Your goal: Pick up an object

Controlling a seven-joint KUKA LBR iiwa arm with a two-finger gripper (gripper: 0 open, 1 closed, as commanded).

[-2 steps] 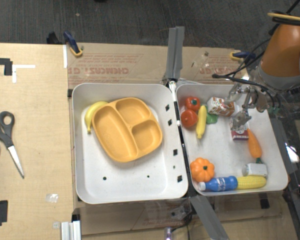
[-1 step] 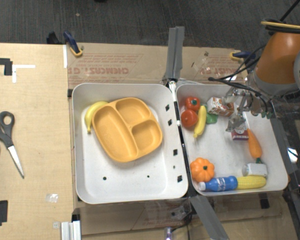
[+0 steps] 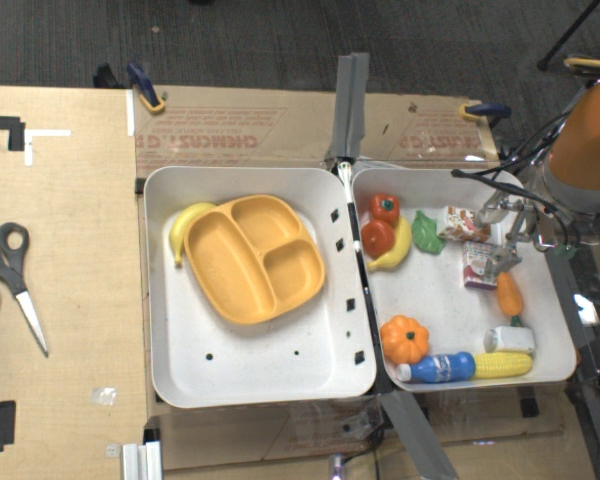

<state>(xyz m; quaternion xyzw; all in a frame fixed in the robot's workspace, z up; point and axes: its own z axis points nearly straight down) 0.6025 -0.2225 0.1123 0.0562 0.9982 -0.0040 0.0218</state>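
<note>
- Claw [image 3: 507, 236]: poised over the right bin [image 3: 450, 308], its metal prongs apart, nothing between them.
- Nearest item: red-and-white packet [image 3: 479, 265], just under the claw; carrot [image 3: 509, 295] beside it.
- Advice: you should centre over the packet, descend straight (it lies flat, so go low), then close.
</note>
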